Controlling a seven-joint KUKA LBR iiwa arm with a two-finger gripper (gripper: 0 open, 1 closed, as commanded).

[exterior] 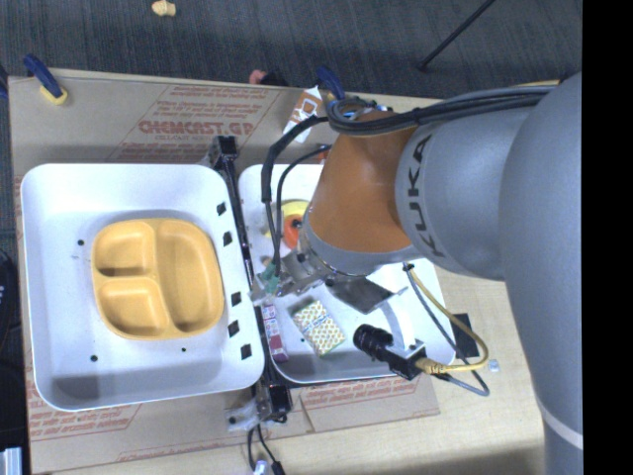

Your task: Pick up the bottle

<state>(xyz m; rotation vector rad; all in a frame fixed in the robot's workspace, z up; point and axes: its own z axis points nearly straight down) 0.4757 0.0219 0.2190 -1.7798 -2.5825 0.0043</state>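
Nearest us, the pale desk [499, 404] carries a sheet of brown cardboard [198, 117] printed in red, and two white bins sit on it side by side. In the right bin [331, 369], close to its near wall, we see a small packet [318, 327] with a yellow and green check pattern. Just left of it, a slim dark-red thing with a pale label lies along the bin's left wall. We take this for the bottle [270, 331], though it is too small for us to be sure. The claw [278, 282] hangs just beyond the bottle, over the left side of the same bin and clear of it, and we cannot tell how far open it is or whether it has hold of anything. The left bin [59, 384] holds a yellow tray [158, 275] with three compartments, lying flat in the middle. Above the claw, the arm [495, 196] covers much of the right bin, its orange band [371, 191] facing us. A yellow and orange thing [293, 219] peeps out past the band near the bin's far end, mostly hidden. Farther back, blue clamps [45, 77] grip the cardboard's far edge. On the dark floor [297, 18] beyond lies a small yellowish scrap [163, 8].
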